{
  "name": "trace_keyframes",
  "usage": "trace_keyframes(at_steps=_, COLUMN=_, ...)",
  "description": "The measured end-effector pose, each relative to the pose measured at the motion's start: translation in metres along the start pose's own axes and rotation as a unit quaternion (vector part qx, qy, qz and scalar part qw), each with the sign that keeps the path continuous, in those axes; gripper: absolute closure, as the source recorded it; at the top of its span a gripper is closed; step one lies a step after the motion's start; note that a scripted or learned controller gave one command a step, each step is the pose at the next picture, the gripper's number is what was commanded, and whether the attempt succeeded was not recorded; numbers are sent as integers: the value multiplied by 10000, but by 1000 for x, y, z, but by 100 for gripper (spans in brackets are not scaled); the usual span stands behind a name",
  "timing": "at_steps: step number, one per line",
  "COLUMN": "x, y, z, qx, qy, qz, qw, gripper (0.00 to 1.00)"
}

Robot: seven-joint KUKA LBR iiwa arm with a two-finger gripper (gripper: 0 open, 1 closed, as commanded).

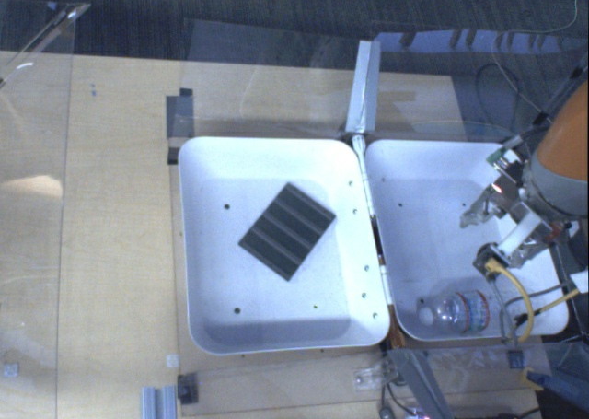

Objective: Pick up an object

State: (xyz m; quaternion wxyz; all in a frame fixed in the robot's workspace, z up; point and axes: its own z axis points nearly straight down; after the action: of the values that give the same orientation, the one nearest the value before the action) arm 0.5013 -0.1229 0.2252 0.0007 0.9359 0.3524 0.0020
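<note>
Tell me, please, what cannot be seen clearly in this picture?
In the camera view:
Arm: cut off by the right edge.
Right bin: right wall hidden by the arm.
Bottle: label too small and blurred to read.
Slab: material too small to tell.

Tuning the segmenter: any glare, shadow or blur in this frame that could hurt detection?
Camera view: light is soft and even; pale reflections streak the clear panel at the left; a mild shadow lies along the near wall of the left bin; the dark ribbed pad reads sharp; the clear bottle in the right bin is low-contrast against the white.
</note>
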Motion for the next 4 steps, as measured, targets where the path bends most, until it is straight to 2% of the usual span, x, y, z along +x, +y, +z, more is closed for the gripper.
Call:
trace_keyframes(at_steps=1, x=19, y=-39, z=132, qx=-22, qy=25, qz=-622, qw=9981, gripper=0)
trace_keyframes(at_steps=2, x=20, y=-39, z=122, qx=-16, qy=34, qz=-618, qw=9981, gripper=100)
trace_keyframes(at_steps=3, x=25, y=19, z=67, qx=7, qy=-6, qz=-215, qw=9998, gripper=100)
trace_keyframes(at_steps=4, x=25, y=19, z=68, qx=9, qy=-7, qz=-218, qw=9998, gripper=0)
